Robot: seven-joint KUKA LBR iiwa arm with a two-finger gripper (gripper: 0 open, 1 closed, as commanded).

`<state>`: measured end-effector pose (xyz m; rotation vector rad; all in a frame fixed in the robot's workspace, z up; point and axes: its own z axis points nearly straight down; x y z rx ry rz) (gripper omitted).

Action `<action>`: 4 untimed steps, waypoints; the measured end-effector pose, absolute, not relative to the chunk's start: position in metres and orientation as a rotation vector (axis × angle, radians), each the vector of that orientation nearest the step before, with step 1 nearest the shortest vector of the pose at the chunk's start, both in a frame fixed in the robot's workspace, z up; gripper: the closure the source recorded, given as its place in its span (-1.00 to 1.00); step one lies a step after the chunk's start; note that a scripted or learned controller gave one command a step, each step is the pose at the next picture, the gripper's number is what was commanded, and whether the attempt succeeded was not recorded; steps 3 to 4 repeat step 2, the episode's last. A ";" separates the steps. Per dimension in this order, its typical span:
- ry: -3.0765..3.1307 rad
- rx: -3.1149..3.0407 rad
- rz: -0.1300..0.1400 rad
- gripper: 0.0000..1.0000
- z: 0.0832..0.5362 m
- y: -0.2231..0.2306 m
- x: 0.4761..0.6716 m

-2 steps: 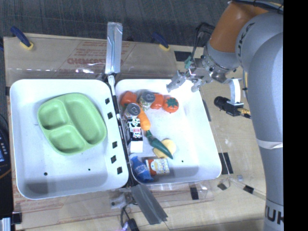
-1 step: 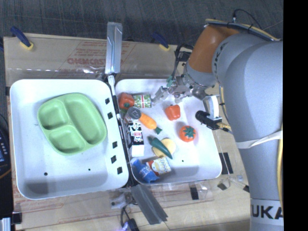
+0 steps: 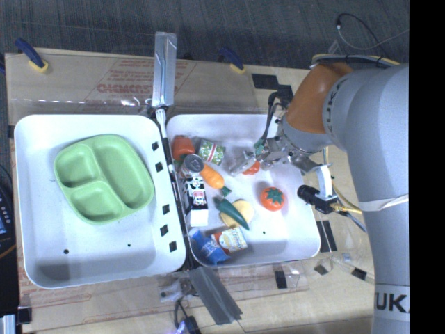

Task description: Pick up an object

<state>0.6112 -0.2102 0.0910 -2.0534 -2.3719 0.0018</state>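
1 gripper (image 3: 252,163) over a small red item (image 3: 252,167), orientation unclear.

Lighting even and fairly bright, from overhead. White bins near overexposed: left bin (image 3: 35,207) reads flat white along its floor, with soft grey shading at lower left corner. Right bin (image 3: 295,232) shows a mild shadow under the arm (image 3: 368,158) at frame right. Clear plastic sheet (image 3: 111,82) at upper left carries faint glare streaks. Dark floor (image 3: 208,5) along top is dim, low detail. Overall slightly soft; small items in right bin lack crisp edges. Slight noise visible.
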 end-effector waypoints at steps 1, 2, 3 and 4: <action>-2.378 -2.043 0.003 1.00 0.100 -0.210 0.613; -2.176 -2.263 0.003 1.00 0.201 -0.195 0.604; -2.176 -2.263 0.003 1.00 0.201 -0.195 0.604; -2.176 -2.263 0.003 1.00 0.201 -0.195 0.604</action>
